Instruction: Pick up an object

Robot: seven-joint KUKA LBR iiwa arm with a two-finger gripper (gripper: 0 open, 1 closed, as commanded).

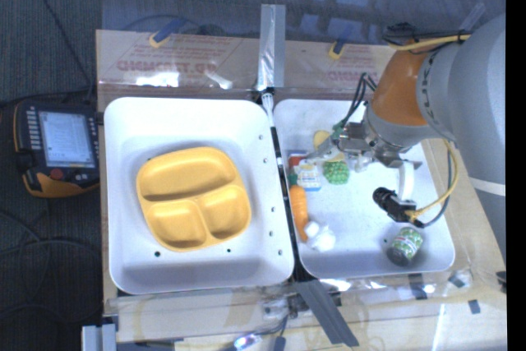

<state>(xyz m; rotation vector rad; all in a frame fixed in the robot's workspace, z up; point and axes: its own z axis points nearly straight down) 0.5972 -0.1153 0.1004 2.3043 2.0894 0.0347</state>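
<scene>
Bright, even overhead light; soft, slightly blurred.

We see two bins side by side on the bench, the left bin (115, 201) holding a divided tray (193, 197) that lies near its middle, and the right bin (440, 259) holding several small things. Along the right bin's left wall lie a small carton (307, 176), a carrot (299, 208) nearer us and a crumpled lump (321, 238) just beside the carrot's near end, while a knobbly ball (335, 172) sits just right of the carton and a can (404, 245) lies by the near right corner. The arm (444, 90) reaches in from the right over the right bin's far half, and a handheld pendant (57, 145) rests on the floor left of the bench.
</scene>
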